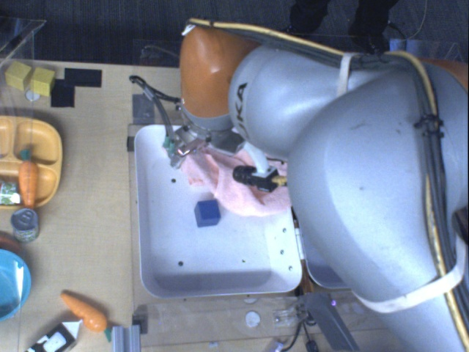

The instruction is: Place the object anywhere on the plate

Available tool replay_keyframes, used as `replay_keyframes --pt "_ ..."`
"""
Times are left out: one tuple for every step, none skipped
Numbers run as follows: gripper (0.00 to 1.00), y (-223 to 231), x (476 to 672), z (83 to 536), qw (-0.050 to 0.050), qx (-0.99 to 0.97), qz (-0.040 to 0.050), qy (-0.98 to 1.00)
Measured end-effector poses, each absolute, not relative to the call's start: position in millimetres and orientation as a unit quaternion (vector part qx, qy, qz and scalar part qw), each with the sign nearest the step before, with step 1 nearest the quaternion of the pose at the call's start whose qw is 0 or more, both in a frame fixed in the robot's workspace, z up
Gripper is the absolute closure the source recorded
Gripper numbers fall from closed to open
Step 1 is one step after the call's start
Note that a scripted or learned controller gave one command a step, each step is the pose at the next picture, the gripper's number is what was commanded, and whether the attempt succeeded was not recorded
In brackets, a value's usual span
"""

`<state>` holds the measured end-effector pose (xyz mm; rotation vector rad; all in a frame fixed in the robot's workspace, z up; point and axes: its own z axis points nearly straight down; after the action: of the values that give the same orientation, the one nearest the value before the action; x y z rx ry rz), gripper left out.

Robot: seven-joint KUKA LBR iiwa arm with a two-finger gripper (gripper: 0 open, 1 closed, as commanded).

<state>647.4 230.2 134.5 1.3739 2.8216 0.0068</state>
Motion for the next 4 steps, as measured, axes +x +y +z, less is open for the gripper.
replay_keyframes --pt "1.0 195 632.8 146 0.003 0.332 0.0024 0.943" --pt "1.0 141 612.2 134 0.003 0.309 0.002 0.951" --pt "1.0 217 604.0 92 0.003 0.322 0.0035 0.947" --pt "1.0 136 606.7 149 0.003 0.51 0.0031 0.86"
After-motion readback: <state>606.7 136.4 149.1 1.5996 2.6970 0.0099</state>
